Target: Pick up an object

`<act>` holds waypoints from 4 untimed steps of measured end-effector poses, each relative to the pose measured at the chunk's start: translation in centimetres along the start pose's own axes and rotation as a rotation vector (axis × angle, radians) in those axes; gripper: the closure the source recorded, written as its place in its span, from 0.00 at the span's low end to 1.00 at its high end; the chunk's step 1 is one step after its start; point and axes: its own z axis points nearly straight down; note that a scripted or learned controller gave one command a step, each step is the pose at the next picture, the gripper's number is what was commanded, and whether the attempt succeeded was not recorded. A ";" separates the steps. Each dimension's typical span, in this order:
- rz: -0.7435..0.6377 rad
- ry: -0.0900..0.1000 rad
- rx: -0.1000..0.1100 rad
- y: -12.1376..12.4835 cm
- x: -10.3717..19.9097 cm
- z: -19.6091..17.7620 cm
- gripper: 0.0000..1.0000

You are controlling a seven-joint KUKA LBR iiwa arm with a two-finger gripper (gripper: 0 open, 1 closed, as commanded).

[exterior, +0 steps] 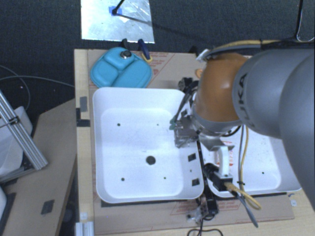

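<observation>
Pick not done; nothing seen gripped.
End effector [183, 132] at left bin [106, 132] right wall, open or closed cannot tell; small dark disc [150, 160], likely target, lies on bin floor nearby.

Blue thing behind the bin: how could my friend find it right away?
Find the white bin on the view's left. Just past its far rim, on the brown bench, lies the blue thing. It is the only bright blue object there, rounded, with shallow compartments and a small dark cap.
</observation>
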 end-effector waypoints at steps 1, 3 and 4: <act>0.005 0.000 -0.019 1.5 0.1 -13.0 1.00; -0.001 -0.002 0.002 3.6 9.4 -5.1 0.00; 0.015 -0.006 0.005 -2.1 2.3 -2.4 0.00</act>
